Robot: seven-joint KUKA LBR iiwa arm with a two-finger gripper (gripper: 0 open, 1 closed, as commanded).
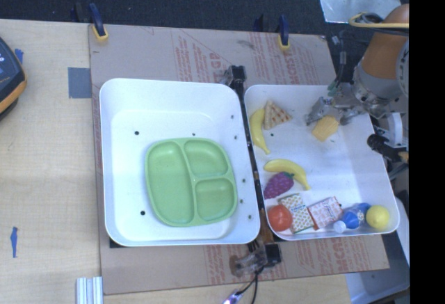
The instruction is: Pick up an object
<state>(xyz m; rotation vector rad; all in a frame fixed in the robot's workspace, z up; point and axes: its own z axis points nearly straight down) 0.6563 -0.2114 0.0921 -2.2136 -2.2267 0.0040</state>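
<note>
two white bins on the bench, left bin [111,156] with a green divided plate [190,181], right bin [386,170] with small toy foods. gripper [332,112] low over the far part of the right bin, directly above a yellow block [325,129], likely a toy cheese wedge. finger spread impossible to read from this slant; block apparently just under the tips rather than clearly pinched, so no firm hold to claim. block position relative to the right bin: near the far rim, toward the middle, apart from the sandwich wedge [276,114] and banana [258,130] at the bin's left wall. other pieces near the bin's front rim: a second banana [288,168], grapes [278,185], tomato [279,217], small cartons [311,213], blue bottle [351,218], lemon [377,217]. probable handling of the block: light, rigid, smooth hollow plastic, a bit slick, not fragile. best hold across two flat opposite faces near the middle, not on a sloped edge, since a wedge tends to squirt out under a squeeze.
</note>
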